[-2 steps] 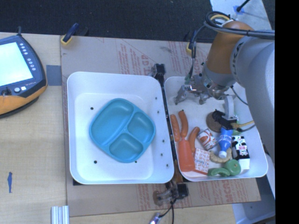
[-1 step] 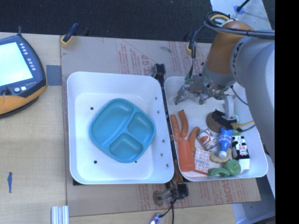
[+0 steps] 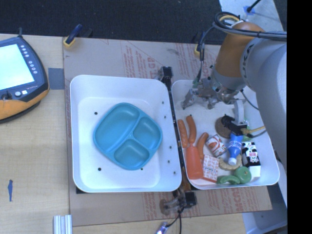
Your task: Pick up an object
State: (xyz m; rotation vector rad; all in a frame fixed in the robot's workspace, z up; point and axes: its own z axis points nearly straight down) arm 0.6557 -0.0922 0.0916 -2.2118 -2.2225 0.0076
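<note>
Two white bins sit side by side on the counter. A blue plate (image 3: 127, 136) lies in the left bin (image 3: 80, 130). Toys fill the right bin (image 3: 270, 174), with an orange glove (image 3: 191, 147) among them. At its far end, the jaws (image 3: 201, 101) spread wide, holding nothing.

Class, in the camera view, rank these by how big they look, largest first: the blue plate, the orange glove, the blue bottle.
1. blue plate
2. orange glove
3. blue bottle
</note>
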